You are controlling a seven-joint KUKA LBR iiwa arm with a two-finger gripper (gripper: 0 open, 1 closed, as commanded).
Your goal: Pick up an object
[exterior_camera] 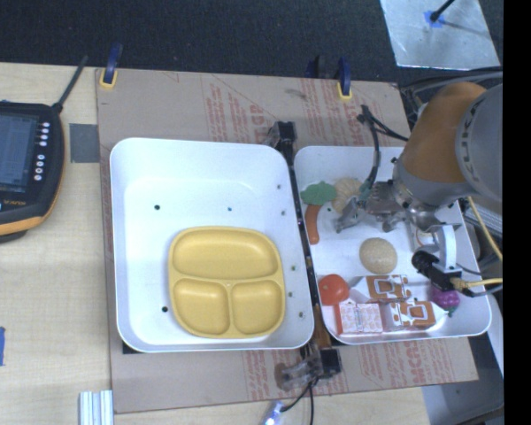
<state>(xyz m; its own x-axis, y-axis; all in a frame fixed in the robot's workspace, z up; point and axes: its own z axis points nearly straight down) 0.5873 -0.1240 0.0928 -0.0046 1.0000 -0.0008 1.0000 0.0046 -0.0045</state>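
Observation:
My gripper (365, 222) hangs over the back of the right bin (478, 326), open, with nothing between its fingers. Just in front of it lies a round beige ball (378, 255). Behind it, to the left, are a green leafy piece (319, 191) and a cream-coloured piece (347, 189). An orange-red stick (311, 224) lies along the bin's left wall. At the front of the bin sit a red tomato-like object (333, 288), several red-and-white cartons (385, 306) and a small purple object (448, 299).
The left bin (142, 175) holds a yellow divided tray (226, 282) at its front. A tablet with an orange rim (13, 166) lies on the bench at far left. The arm's grey and orange body (442, 144) overhangs the right bin's back right corner.

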